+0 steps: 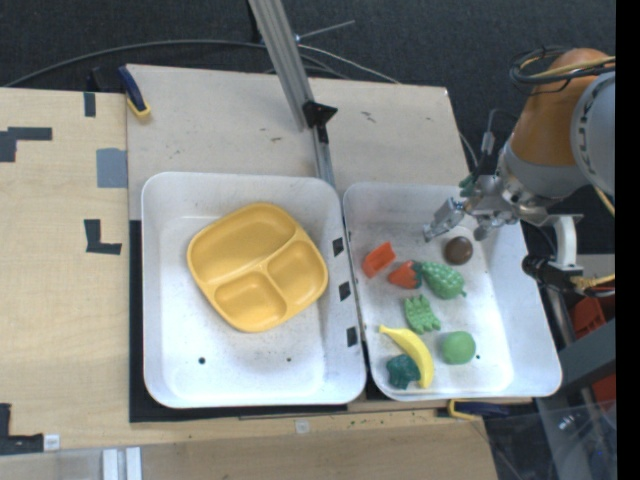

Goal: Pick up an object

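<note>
The right bin (520,358) holds several toy foods: a brown round ball (458,250), an orange piece (378,259), a red strawberry-like piece (403,275), a green bumpy cluster (443,280), a green block (421,313), a yellow banana (412,351), a green ball (458,347) and a dark teal piece (402,371). My gripper (462,225) hangs over the bin's far right part, just above the brown ball. Its fingers are spread apart with nothing between them.
The left bin (165,268) carries a yellow divided plate (257,265). A slanted metal pole (285,53) rises behind the bins. Cables and dark fittings sit at the right of the bench.
</note>
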